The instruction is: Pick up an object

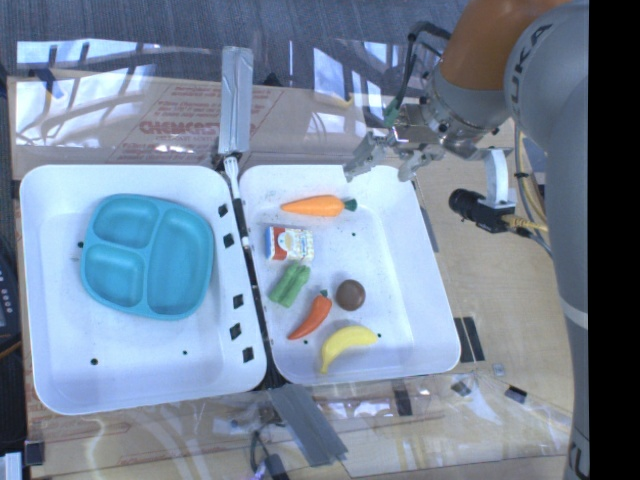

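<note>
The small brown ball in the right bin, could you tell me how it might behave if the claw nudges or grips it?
The small round brown ball looks smooth and spherical, so it would probably roll when nudged, perhaps toward the orange-red pepper beside it. Its curved sides may slip from a pinch.

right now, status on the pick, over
Gripper above right bin's far rim, jaws open, holding nothing. Carrot nearest, untouched. Nothing in the way.

Right bin [420,298] right half open; carrot [315,206] near rim.

Glossy white plastic bins [420,298], matt blue plastic tray [148,255]; smooth plastic banana [346,344]
</note>
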Tool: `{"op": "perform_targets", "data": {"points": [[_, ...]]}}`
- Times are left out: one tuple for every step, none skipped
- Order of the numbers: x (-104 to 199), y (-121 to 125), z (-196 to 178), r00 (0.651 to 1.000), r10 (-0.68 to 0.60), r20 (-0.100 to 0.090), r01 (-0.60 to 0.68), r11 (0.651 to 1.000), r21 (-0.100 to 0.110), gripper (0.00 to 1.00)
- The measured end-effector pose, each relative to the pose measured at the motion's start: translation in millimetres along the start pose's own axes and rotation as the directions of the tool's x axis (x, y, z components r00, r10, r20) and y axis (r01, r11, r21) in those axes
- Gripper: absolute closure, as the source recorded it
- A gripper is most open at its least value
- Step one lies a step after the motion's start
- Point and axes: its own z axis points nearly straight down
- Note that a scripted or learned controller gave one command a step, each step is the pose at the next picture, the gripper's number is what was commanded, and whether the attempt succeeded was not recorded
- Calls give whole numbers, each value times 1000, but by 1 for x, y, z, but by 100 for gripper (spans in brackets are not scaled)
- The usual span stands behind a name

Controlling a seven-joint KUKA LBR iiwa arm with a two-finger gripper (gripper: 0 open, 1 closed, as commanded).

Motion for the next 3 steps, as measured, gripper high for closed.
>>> {"op": "perform_targets", "data": {"points": [[38, -17, 176, 984, 179, -1, -179, 984, 1, 0], [53, -92, 192, 996, -85, -2, 85, 996, 0, 0], [53, -92, 183, 996, -88, -2, 88, 996, 1, 100]]}}
